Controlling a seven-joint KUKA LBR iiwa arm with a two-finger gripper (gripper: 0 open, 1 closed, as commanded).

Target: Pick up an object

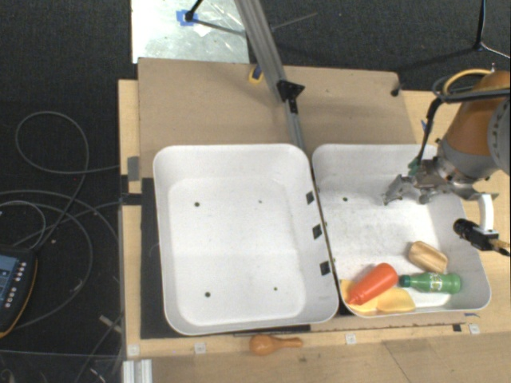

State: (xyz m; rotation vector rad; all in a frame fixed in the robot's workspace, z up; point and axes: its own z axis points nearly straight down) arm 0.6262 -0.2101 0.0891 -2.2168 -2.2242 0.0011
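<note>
Down in the near corner of the right bin (359, 214) lie the candidates for picking, four in all: one orange carrot-like toy (372, 283), one green bottle (432, 282), one tan bread-roll piece (427, 255) and one yellow piece (394, 301) that may be a banana or a slice of something, the view being too coarse to say. They huddle close, the carrot resting against the yellow piece and the bottle's cap end just beside both; the roll sits a little apart, toward the far side.

From the end effector (415, 190) this cluster lies toward the camera and slightly to the view's right, with a bare stretch of bin floor between. The roll is the nearest of the four. The carrot's long axis runs on a diagonal, its tip pointing toward the roll; the bottle lies nearly straight across the view.

The end effector hovers over the far part of the right bin with its prongs spread apart and nothing between them.

Outward from there: the left bin (239, 238), one of two bins, and one brownish pear-shaped thing (275, 343) on the tabletop (335, 110) outside both, at the near edge.
</note>
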